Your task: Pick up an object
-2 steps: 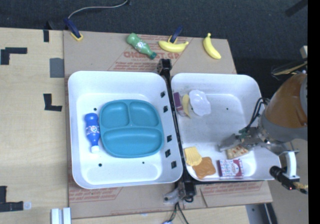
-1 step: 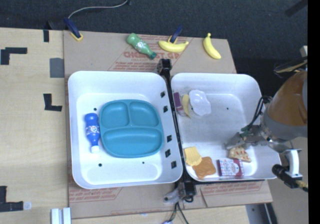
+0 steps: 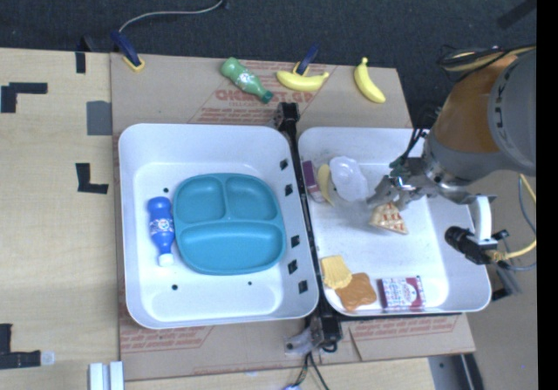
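End effector [image 3: 397, 192] low inside the right bin [image 3: 440, 270], coming in from the right edge, fingertips right at the top edge of a waffle-like wedge [image 3: 390, 219]; cannot tell whether it is spread, pressed together or pinching anything, too small and dark to read. Arm [image 3: 484, 131] covers the right bin's upper right corner, orange band above the wrist

Right bin contents: wedge mid-bin, just below the end effector; clear crumpled plastic item [image 3: 349, 177] to its upper left, near but apart; yellow piece [image 3: 324, 183] and a thin dark purple item [image 3: 308, 179] hard against the left wall. Along the front wall: orange-tan food pieces [image 3: 347, 284] at the front left, red-and-white box [image 3: 402, 292] just beside them to the right. Bare white floor between the wedge and the front row, and at the front right corner, so open room there

Left bin [image 3: 139, 148]: teal divided plate [image 3: 230, 223] takes the centre, blue bottle [image 3: 160, 229] with white cap touching or just beside its left rim. Free strips along the back wall and the front wall; left wall strip is narrow past the bottle

Bins meet at a dark centre seam with clips. Behind the bins on the cardboard surface [image 3: 157, 87]: green bottle [image 3: 245, 79], banana [image 3: 302, 79], second banana [image 3: 369, 83], all well apart from the end effector
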Controlling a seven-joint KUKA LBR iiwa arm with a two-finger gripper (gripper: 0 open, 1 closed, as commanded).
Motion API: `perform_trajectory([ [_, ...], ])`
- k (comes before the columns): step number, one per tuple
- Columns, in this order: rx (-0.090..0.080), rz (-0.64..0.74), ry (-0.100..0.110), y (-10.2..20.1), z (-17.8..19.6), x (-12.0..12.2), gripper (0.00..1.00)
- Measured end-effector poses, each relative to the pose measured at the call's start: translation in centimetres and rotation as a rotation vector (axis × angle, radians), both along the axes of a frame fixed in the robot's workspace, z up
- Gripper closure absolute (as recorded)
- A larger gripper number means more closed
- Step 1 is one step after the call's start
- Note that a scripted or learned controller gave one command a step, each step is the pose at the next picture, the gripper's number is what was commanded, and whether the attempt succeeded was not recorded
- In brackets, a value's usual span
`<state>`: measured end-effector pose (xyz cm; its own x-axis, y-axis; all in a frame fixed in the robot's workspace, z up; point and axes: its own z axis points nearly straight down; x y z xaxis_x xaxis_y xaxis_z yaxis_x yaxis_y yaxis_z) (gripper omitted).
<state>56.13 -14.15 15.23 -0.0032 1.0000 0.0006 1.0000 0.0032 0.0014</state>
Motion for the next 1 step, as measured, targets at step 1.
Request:
perform_trajectory([
  [1, 0.0, -0.001, 0.002, 7.45, 4.39, 1.05, 1.0],
])
